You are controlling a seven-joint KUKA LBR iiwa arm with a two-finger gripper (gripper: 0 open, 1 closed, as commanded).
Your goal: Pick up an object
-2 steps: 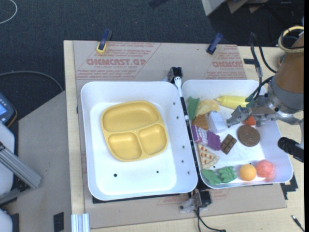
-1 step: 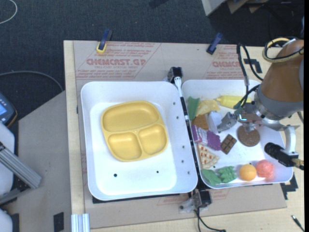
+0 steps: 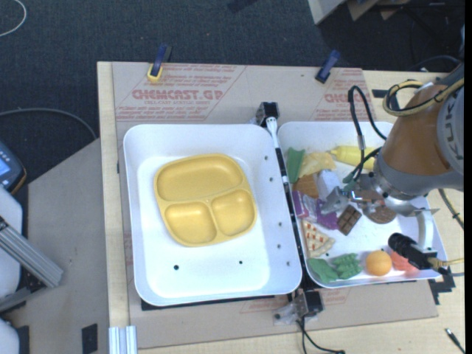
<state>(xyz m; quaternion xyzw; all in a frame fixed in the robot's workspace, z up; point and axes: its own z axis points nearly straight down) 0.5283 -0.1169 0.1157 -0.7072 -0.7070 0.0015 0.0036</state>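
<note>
A small brown block, dark and chocolate-like, is lying in the right bin among crowded toy food, just beneath the gripper. Whether the jaws are apart or together I cannot tell. The arm is probably hovering to pick it. The left bin is holding a yellow divided tray.
</note>
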